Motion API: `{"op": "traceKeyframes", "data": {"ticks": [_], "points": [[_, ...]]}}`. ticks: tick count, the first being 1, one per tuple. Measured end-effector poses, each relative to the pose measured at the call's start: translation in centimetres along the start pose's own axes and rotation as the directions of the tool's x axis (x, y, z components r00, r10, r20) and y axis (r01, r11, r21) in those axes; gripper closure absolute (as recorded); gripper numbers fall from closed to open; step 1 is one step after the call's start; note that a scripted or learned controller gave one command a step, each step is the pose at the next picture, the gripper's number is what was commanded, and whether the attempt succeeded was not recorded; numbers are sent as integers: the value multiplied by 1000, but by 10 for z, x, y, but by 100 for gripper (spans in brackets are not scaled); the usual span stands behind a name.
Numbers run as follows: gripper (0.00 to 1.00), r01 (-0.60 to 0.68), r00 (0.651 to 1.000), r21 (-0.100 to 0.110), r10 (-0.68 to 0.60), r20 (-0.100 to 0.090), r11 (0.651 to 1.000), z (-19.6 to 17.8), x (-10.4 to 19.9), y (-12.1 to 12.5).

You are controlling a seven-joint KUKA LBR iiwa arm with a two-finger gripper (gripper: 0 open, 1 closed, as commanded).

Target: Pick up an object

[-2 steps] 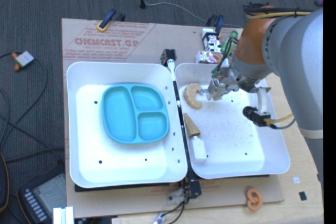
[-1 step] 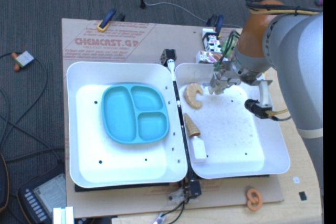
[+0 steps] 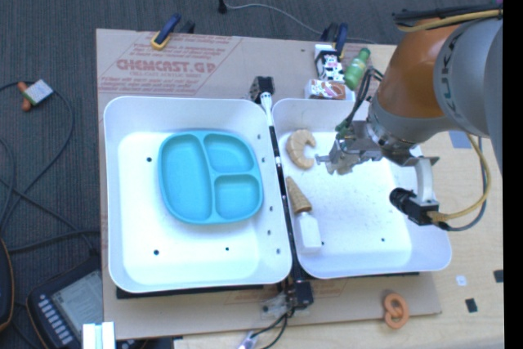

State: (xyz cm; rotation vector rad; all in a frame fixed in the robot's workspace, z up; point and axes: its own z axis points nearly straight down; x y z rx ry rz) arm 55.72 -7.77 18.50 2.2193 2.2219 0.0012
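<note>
From here I can't make out the gripper (image 3: 341, 162) fingers' spacing, and the arm (image 3: 445, 78) hides the right bin's (image 3: 359, 257) far corner.

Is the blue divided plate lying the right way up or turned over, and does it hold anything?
The blue divided plate lies right way up in the left bin: its three hollows face upward, and they hold nothing.

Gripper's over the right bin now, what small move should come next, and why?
Probably shift the gripper left toward the curved pastry piece before descending. The gripper sits just to the pastry's right in the right bin, with nothing visibly between its fingers, and that piece is the closest object. The cone-shaped piece lies farther off along the bin's left wall.
</note>
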Motion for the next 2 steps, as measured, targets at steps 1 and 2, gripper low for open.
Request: {"op": "traceKeyframes", "data": {"ticks": [1,2], "points": [[100,-1,1000,4,1,0,1000,-5,26,-74],[100,2,1000,3,-2,-1,1000,-13,104,-73]]}}
